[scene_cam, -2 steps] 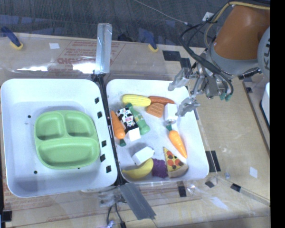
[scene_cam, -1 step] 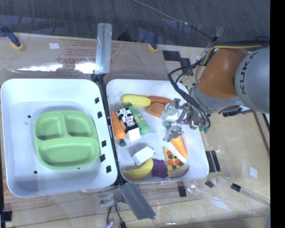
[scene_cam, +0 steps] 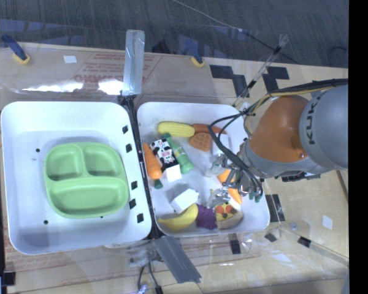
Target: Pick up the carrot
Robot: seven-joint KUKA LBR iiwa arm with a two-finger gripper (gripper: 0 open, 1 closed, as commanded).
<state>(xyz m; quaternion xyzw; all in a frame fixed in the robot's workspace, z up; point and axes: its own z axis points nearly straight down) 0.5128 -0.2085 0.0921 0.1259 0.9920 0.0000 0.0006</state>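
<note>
Carrot (scene_cam: 152, 162) against right bin's (scene_cam: 172, 108) left wall | gripper (scene_cam: 224, 182) well apart among toys | grip state: cannot tell

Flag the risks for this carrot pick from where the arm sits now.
1. The carrot lies along the right bin's left wall, leaving little room on that side.
2. A cow-print block, a green bottle and a white block crowd it, so a wrong grab is likely.
3. The gripper sits low among toys at the bin's right, and crossing over may knock them.
</note>
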